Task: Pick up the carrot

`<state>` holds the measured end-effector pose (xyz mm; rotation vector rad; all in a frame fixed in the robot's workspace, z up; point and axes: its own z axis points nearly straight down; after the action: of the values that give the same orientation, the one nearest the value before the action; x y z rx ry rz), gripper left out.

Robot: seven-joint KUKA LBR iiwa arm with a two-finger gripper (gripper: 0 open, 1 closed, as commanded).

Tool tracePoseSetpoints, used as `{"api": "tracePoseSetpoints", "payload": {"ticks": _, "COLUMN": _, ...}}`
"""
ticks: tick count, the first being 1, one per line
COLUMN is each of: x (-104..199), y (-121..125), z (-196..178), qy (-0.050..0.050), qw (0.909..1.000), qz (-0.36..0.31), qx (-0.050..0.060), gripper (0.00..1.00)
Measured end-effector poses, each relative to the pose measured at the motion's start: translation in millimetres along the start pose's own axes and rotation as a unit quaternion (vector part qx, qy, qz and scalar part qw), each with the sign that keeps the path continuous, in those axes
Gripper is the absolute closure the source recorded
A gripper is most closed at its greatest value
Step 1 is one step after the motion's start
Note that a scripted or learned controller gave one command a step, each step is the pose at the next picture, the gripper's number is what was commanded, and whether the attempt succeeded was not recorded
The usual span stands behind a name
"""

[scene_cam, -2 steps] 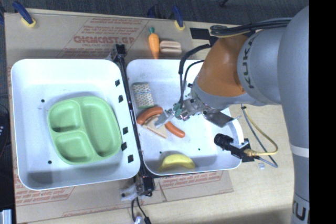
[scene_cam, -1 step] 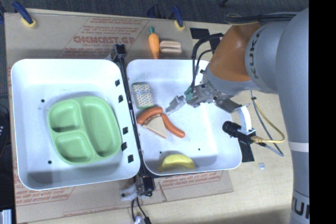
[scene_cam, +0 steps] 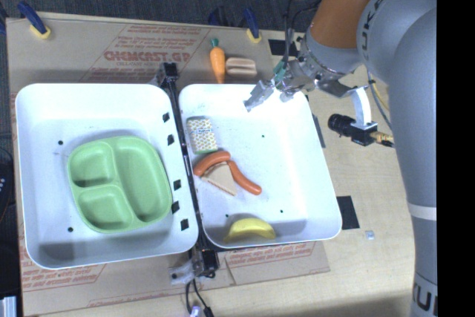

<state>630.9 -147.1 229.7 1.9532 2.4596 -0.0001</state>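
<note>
The carrot (scene_cam: 217,61) lies above the right bin (scene_cam: 297,159), upper centre. We cannot tell our gripper (scene_cam: 261,96) state; we should move up-left and descend over its middle.

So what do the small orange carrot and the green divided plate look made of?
Small orange carrot: probably moulded plastic toy; uniform colour, smooth surface. Green divided plate: likely matte plastic; even pale green, rounded moulded compartments, soft highlights.

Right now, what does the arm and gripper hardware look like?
Bulky grey arm with an orange band above the wrist. Black cables loop around the wrist. The gripper is small, metallic grey, with a teal spot near its base.
</note>
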Motion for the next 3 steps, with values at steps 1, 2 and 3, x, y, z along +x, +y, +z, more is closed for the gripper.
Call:
{"api": "tracePoseSetpoints", "payload": {"ticks": 1, "x": -1, "y": -15, "z": 134, "qy": 0.002, "qw": 0.9991, "qz": -0.042, "qx": 0.003, "gripper": 0.00}}
{"api": "tracePoseSetpoints", "payload": {"ticks": 2, "x": 39, "y": 27, "z": 69, "qy": 0.000, "qw": 0.9846, "qz": -0.175, "qx": 0.000, "gripper": 0.00}}
{"api": "tracePoseSetpoints", "payload": {"ticks": 3, "x": -39, "y": 17, "z": 127, "qy": 0.000, "qw": 0.9939, "qz": -0.110, "qx": 0.001, "gripper": 0.00}}
